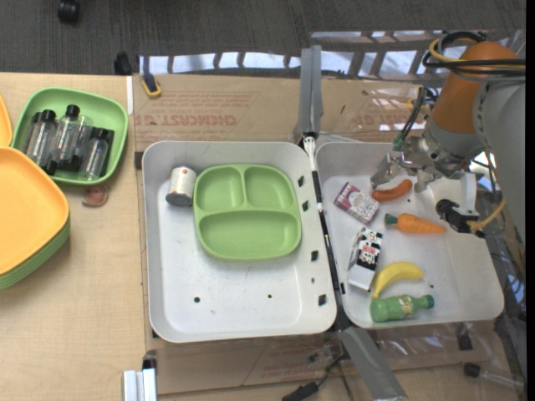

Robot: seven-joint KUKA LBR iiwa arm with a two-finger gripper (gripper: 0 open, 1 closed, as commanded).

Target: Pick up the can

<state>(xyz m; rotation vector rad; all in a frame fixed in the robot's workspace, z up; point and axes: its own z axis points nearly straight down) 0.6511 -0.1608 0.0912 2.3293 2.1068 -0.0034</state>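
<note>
Nearest us, at the front edge of the right bin [468, 291], lies a green bottle [401, 306] on its side, with a banana [394, 276] just behind it. We take the green divided plate [247, 210] in the left bin [234, 307] as our landmark. The can [179, 185] lies on its side touching, or very nearly touching, the plate's left rim near its upper corner, one round silvery end turned toward us. Well to the right of the plate, across the bins' shared wall, sit a small pink-and-white packet [356, 202], a black-and-white carton [365, 256], a carrot [420, 224] and a reddish sausage-shaped item [391, 191]. The gripper [404, 170] hangs over the far part of that right bin, well apart from the can, just above the sausage-shaped item; we cannot tell how wide it stands or whether anything sits in it, since the wrist and cables crowd that spot. We judge the can light, stiff and smooth-walled, likely to roll away or slip if pinched off centre, so closing across the middle of its curved side, with the jaws square to its axis, looks the safest hold. The plate rim beside it leaves little room for a finger on that side. The can's label and far end are too small to make out, and the arm's upper links are cut off at the right.
</note>
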